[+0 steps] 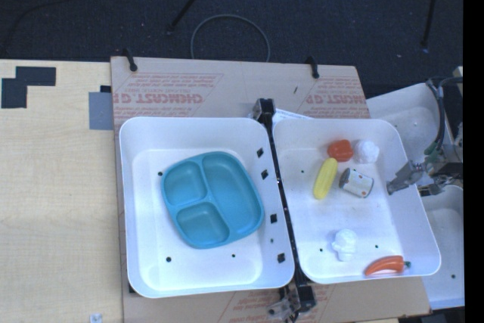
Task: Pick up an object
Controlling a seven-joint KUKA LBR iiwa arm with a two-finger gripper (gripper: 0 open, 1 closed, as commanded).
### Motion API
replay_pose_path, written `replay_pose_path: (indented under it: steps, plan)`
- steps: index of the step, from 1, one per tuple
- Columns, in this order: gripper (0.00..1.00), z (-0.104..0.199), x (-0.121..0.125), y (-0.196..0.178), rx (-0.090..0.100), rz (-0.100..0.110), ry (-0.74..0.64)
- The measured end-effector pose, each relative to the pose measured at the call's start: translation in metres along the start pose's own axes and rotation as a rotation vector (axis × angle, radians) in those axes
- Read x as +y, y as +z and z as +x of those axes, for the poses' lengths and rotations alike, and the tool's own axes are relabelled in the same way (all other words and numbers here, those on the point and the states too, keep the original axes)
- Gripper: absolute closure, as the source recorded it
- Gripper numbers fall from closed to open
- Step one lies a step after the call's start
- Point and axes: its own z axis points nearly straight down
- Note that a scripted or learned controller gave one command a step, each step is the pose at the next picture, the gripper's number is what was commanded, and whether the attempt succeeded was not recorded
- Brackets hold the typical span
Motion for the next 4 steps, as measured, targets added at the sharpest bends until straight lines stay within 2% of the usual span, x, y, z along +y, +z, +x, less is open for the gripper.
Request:
replay_pose_path:
  steps: [1, 2, 4]
  plan:
    - [0.0, 0.0, 0.002, -0.005, -0.003, -0.01, -0.002]
    - [0.0, -0.002, 0.0, 0.059, 0.0, -0.004, -0.002]
    - [0.0, 0.001, -0.015, 0.177, 0.001, -0.004, -0.003]
